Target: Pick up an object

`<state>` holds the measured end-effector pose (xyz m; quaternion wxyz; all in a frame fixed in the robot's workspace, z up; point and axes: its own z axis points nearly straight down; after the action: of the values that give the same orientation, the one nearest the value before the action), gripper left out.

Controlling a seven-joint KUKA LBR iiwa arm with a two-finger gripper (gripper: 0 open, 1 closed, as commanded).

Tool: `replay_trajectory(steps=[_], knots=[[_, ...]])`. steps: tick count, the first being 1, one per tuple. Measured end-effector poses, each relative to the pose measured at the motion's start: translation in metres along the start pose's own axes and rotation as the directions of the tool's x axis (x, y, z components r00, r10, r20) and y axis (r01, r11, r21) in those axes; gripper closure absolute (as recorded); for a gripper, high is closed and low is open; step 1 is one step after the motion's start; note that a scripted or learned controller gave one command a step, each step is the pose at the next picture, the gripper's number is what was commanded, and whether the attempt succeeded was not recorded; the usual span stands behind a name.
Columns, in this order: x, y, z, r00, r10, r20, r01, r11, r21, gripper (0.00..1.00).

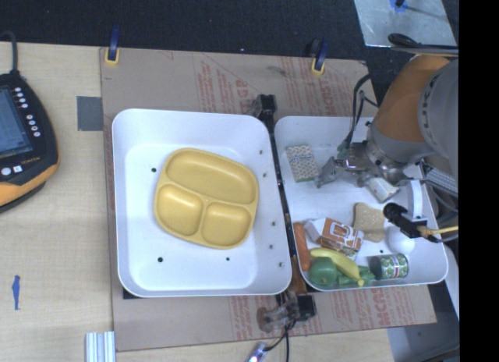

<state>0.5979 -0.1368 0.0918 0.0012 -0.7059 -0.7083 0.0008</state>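
While the gripper (341, 167) hangs, state unclear, the banana (337, 263) lies pointing lower right.

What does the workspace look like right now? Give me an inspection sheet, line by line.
Surface: wooden bench with a cardboard sheet clamped on top.
Job's things: right bin holds a green-patterned packet, small orange box, tan slice, carrot, banana, green vegetable and green can.
Clutter: left bin holds a yellow divided tray.
Grippers: gripper sits over the right bin; finger state unclear.
Cables: black cable by the arm; wires at the bins' front edge.
Surroundings: handheld controller at left; dark floor behind.
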Motion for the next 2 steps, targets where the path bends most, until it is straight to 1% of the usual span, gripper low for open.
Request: replay_trajectory(steps=[1, 2], knots=[[-0.008, -0.02, 0.0, 1.0, 0.001, 0.0, -0.001, 1.0, 0.002, 0.0], [-0.009, -0.02, -0.01, 1.0, 0.0, -0.002, 0.0, 1.0, 0.004, 1.0]])
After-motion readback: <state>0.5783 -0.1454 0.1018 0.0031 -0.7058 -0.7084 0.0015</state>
